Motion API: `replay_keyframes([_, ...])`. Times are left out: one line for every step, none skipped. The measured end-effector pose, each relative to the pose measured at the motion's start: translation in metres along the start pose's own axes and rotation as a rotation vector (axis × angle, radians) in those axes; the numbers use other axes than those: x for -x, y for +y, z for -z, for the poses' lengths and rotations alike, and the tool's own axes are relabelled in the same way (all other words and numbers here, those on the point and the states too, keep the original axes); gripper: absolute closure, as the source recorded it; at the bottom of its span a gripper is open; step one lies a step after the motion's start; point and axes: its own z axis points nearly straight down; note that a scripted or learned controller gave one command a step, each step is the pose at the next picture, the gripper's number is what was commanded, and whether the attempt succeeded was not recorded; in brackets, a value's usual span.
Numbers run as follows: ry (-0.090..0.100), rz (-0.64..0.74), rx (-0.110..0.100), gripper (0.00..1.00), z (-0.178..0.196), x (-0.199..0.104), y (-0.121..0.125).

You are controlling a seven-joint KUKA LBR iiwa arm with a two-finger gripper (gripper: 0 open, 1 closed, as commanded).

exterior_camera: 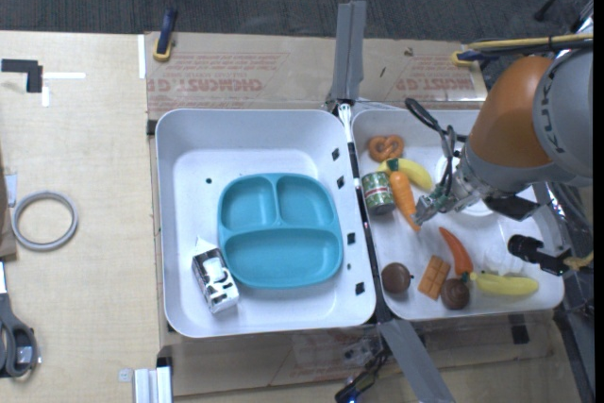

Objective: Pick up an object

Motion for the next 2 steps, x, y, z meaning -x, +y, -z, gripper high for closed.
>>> replay_keyframes([0.0, 0.0, 0.0, 0.0, 0.0, 0.0, 0.0])
replay_keyframes([0.001, -0.006, 0.004, 0.0, -0.016, 0.019, 0.042])
